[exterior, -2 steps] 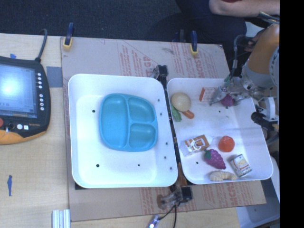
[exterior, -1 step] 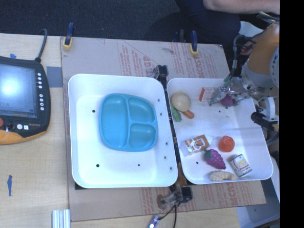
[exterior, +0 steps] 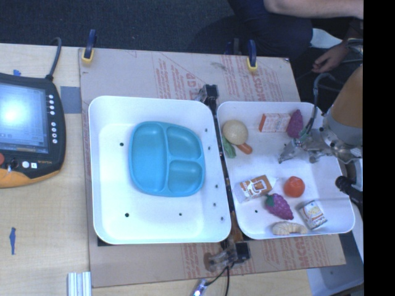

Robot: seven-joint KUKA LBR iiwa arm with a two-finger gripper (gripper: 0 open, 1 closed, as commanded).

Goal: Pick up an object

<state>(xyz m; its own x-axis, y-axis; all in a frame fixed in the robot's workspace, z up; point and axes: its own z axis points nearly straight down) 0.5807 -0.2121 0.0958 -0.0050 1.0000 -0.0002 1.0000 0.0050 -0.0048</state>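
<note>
The right white bin (exterior: 247, 224) holds several toy foods. A cream onion (exterior: 234, 130) sits at its upper left, with a green piece (exterior: 229, 148) and a small carrot (exterior: 245, 147) beside it. An orange-and-white box (exterior: 274, 123) and a purple vegetable (exterior: 295, 123) lie at the top. Lower down are a brown carton (exterior: 256, 186), an orange tomato (exterior: 294, 186), purple grapes (exterior: 279, 206), a small can (exterior: 313, 214) and a pale bread piece (exterior: 287, 228). My gripper (exterior: 296, 150) hangs over the bin's right middle, just below the purple vegetable, with nothing seen in it.
The left white bin (exterior: 111, 221) carries a blue divided plate (exterior: 166, 159). A tablet pendant (exterior: 28, 125) lies at the far left of the bench. A person's arm (exterior: 311, 2) is at the top right, beyond the bins.
</note>
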